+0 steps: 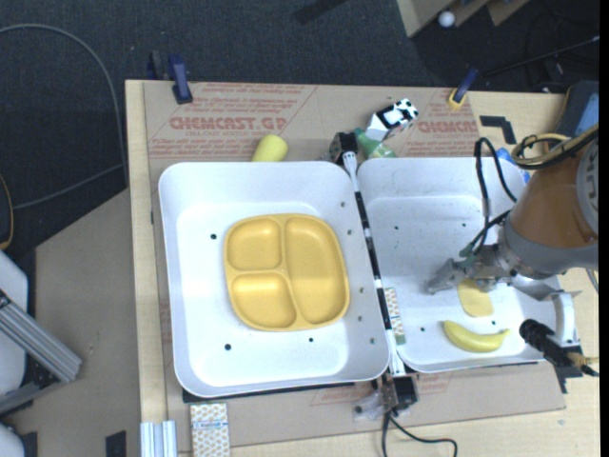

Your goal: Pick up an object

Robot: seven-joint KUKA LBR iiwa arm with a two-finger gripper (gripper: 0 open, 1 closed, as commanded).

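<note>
In the camera view, two white bins are seen side by side on the surface. A yellow divided plate [286, 271] lies in the left bin [186, 255]. In the right bin [428, 208], a banana [473, 336] lies near the front wall, and a pale yellow piece [474, 300] lies just above it, close but seemingly apart. The hand [455, 272] is lowered into the right bin, just beside the pale piece, and nothing is seen between its metal parts. Whether it is released or clenched cannot be told from this angle.

The banana is judged to be light and probably a smooth plastic toy, so it may slip. It should be taken across its thick middle, where the curve is least. The pale piece looks small and flat, so it is judged harder to take.

The wrist and the orange band [557, 208] cover part of the right bin. The exact shape of the pale piece is hard to make out.
</note>
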